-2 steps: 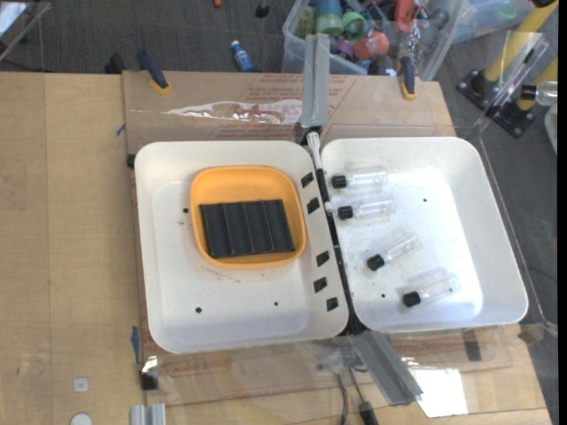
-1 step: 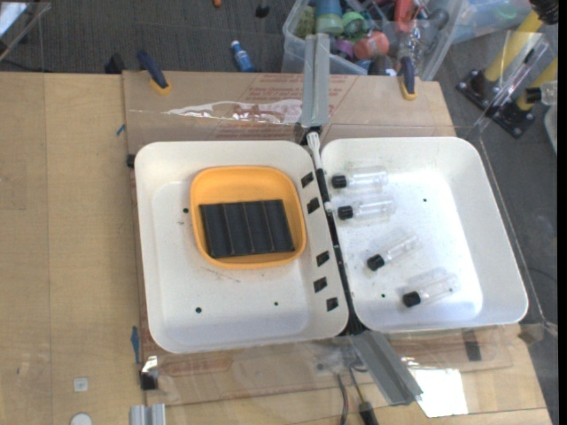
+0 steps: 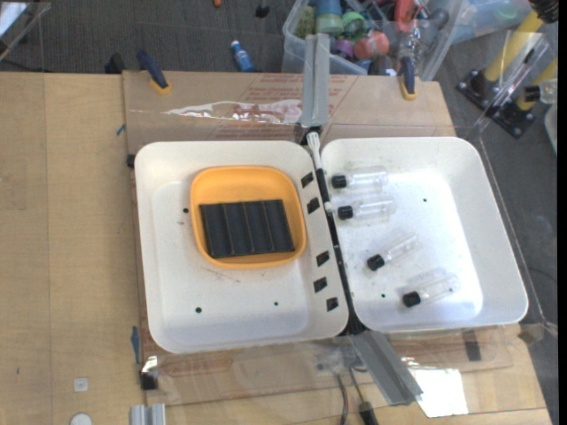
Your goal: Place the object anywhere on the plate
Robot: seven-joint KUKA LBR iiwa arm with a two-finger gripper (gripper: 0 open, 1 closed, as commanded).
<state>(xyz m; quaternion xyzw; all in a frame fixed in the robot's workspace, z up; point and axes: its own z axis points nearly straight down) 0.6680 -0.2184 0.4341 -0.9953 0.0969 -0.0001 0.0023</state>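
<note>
As the bench stands, the orange plate [image 3: 205,187] sits in the left bin [image 3: 168,273], with a black ridged block [image 3: 246,228] lying flat on it. Four clear, black-capped vials [image 3: 361,181] lie apart in the right bin [image 3: 461,193]. Pincer state: cannot tell.

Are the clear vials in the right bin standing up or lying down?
Lying down. All four clear vials rest on their sides on the floor of the right bin, black caps pointing left and bodies extending right.
</note>
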